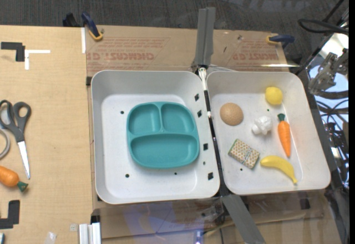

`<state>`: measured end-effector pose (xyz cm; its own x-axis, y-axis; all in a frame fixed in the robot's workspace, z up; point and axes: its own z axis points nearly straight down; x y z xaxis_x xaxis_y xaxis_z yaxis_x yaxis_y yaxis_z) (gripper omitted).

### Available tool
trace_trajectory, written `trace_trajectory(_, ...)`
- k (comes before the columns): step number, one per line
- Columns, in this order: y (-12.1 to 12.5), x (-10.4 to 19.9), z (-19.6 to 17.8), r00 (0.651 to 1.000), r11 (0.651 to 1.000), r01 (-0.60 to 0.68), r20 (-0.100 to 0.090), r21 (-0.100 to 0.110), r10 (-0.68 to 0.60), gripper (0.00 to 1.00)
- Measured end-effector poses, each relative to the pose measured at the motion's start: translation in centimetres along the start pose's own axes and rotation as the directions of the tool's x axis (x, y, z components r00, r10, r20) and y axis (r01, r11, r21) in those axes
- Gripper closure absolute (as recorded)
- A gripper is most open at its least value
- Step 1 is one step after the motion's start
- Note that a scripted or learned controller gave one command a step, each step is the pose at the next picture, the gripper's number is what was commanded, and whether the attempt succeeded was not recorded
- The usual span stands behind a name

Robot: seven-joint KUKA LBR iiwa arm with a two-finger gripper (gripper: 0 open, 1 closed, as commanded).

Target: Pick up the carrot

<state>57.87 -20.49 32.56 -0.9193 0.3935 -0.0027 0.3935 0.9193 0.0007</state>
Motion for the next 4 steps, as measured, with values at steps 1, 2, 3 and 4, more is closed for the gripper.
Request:
trace_trajectory(1, 0.1, -0.1, -1.0, 1.000, 1.000, 0.003, 0.005, 0.000, -0.003, 1.00)
trace_trajectory(2, -4.4, 5.8, -1.7, 0.998, 0.998, 0.066, 0.000, 0.001, -0.066, 1.00)
trace_trajectory(3, 4.6, -4.3, -0.1, 0.999, 0.999, 0.044, 0.000, 0.000, -0.044, 1.00)
trace_trajectory(4, -0.3, -1.5, -3.4, 0.999, 0.999, 0.053, 0.001, 0.001, -0.053, 1.00)
